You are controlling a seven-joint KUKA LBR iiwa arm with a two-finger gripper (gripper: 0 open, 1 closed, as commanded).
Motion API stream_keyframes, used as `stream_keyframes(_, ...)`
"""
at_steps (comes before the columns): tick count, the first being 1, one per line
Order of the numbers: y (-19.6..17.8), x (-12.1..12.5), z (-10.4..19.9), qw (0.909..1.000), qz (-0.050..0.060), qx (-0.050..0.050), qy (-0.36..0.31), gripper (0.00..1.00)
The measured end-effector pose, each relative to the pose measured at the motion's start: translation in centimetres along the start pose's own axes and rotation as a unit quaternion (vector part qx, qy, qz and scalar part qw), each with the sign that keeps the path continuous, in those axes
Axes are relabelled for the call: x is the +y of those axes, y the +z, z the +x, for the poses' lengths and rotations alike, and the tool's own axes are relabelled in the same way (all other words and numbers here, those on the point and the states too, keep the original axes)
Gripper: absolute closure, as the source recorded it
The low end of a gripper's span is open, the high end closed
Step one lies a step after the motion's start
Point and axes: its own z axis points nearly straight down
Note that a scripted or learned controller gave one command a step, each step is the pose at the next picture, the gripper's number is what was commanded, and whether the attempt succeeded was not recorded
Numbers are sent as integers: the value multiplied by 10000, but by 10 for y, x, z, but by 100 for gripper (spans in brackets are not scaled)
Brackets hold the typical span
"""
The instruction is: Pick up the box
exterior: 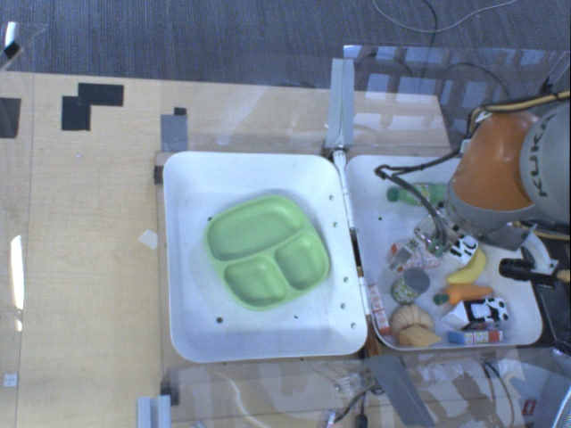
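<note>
- Gripper [437,239] sits low over the right bin [373,214], roughly mid-bin. Grey arm [500,163] w/ orange band comes in from up-right of it.
- Grip state: can't tell. The tip is small and cluttered in the camera view, so it's unclear whether it's released, clenched or grasping anything.
- Box [488,311], black-and-white pattern, lies in the same bin, down-right of the gripper toward the bin's near-right corner. It's apart from the gripper, w/ other items between.
- Between gripper and box: banana [470,266] just down-right of the gripper, then carrot [471,292] below that, touching or nearly touching the box's top edge.
- Flat carton [477,336], red/white/blue, lies just past the box, against the bin's near rim.
- Can [410,285], seen top-on, is down-left of the gripper and near it.
- Bread roll [413,323] is further down-left, beyond the can, by the near rim.
- Crumpled clear wrapper [401,255] is just left of the gripper. Contact w/ it: can't tell.
- Green bottle [419,193] lies up-left of the gripper, partly under the arm's cables.
- Left bin [192,203] is well off to the gripper's left and holds a green divided plate [268,250], three compartments, approx centred.
</note>
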Motion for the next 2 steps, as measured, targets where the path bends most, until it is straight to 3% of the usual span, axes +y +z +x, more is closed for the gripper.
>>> stream_keyframes(1, -1, -17, 14, 9996, -12, -7, 292, 0)
stream_keyframes(2, 2, 36, -6, 9874, 14, 18, 1579, 0)
